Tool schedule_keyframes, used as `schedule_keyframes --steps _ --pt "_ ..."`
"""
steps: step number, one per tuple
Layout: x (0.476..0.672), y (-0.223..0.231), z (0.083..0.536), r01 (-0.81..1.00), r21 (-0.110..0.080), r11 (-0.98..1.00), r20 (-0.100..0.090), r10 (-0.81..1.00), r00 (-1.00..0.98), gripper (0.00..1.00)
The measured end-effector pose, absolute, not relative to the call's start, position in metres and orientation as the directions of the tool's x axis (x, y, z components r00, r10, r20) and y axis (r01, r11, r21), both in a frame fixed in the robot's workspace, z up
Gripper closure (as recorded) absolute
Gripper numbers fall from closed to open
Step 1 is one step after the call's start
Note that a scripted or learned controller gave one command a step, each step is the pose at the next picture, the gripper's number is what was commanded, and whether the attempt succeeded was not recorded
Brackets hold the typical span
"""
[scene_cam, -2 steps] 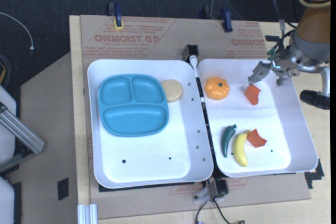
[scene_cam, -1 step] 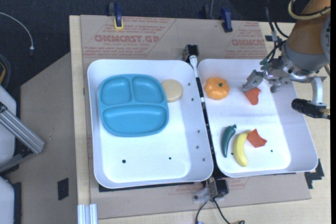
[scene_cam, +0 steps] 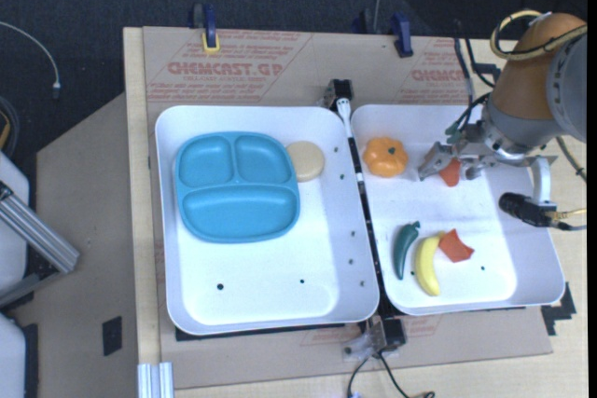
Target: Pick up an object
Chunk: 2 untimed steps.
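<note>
The gripper (scene_cam: 451, 165) is hanging low in the right bin (scene_cam: 522, 289), pinching a small red piece (scene_cam: 451, 173), near the orange (scene_cam: 385, 157).

We note a brown board-covered bench (scene_cam: 280, 61), printed in red and clamped at its far edge, bearing a left white bin (scene_cam: 266, 294) and a right white bin (scene_cam: 504, 289) side by side
</note>
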State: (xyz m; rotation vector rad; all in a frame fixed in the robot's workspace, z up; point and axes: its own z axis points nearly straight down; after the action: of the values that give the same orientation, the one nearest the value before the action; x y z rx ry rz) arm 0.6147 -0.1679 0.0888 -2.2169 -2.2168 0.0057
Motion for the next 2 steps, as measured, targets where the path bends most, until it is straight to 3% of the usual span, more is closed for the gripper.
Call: schedule_keyframes --steps 1,2 --pt "0.617 -0.169 0.104 1.0 0.002 0.0 -0.001 1.0 0.0 1.0" --pt "0.613 -0.171 0.149 1.0 0.006 0.0 -0.003 1.0 0.0 1.0"
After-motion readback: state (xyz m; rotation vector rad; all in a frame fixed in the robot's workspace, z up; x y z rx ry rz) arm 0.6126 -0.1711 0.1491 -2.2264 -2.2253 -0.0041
